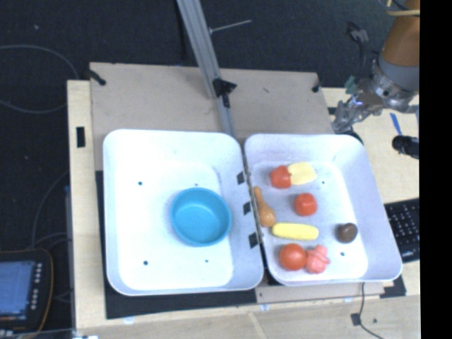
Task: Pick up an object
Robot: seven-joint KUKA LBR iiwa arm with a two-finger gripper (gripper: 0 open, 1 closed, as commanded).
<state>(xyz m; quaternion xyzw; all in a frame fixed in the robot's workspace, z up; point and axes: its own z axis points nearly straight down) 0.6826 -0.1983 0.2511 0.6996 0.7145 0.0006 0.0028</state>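
Nothing's been picked yet by the look of it: the left bin (pixel 127 189) has just a blue bowl (pixel 201 216) in it, while the right bin (pixel 367 210) is loaded with small stuff, so that's where a target would be chosen. The gripper (pixel 345 115) is parked just past that bin's far right corner. It's too small and blurry to tell what state it's in, so probably a swing in over something like the yellow piece (pixel 295 231) is needed next.
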